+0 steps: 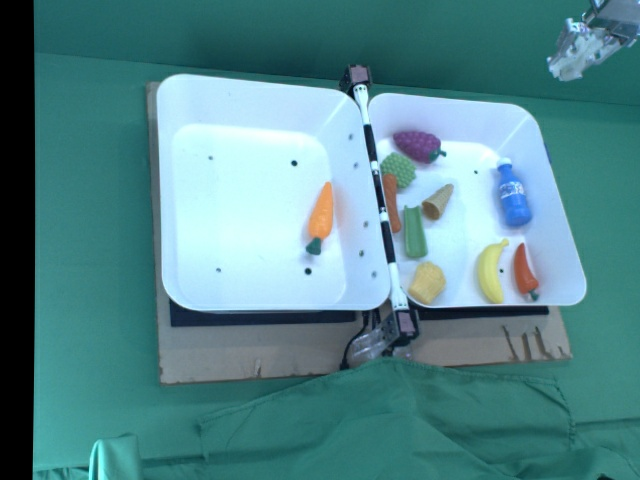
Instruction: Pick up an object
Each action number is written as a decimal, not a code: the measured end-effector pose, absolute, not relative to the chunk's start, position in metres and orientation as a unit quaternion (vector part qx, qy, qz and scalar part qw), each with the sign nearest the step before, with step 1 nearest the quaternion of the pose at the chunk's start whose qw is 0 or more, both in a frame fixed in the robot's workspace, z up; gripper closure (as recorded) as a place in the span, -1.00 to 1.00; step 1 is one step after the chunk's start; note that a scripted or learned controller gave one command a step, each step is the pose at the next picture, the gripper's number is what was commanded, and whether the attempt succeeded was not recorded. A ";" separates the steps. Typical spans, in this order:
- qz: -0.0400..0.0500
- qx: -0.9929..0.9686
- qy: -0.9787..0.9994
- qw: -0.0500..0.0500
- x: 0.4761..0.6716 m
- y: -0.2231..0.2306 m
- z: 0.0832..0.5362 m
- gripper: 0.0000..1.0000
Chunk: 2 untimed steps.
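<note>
bench (90, 218): green cover | cardboard sheet (250, 353) on it | 2 white bins (200, 298) atop cardboard

Orange toy carrot (320, 217) lying alone in left bin (200, 108)

Two bins side by side on the bench

The carrot (320, 216) lies alone at 3 o'clock in the left bin (200, 103). In the right bin (545, 148), grapes (418, 145) lie at 11, the bottle (513, 194) at 2, the banana (489, 272) at 5, the corn (427, 283) at 7.

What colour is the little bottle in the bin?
Blue, with a white cap; the bottle shows in the camera view.
</note>
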<state>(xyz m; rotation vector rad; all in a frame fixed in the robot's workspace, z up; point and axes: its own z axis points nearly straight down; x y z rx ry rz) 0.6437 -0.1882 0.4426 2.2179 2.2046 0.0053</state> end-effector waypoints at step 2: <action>-0.002 0.707 0.707 -0.002 0.700 -0.115 0.369 1.00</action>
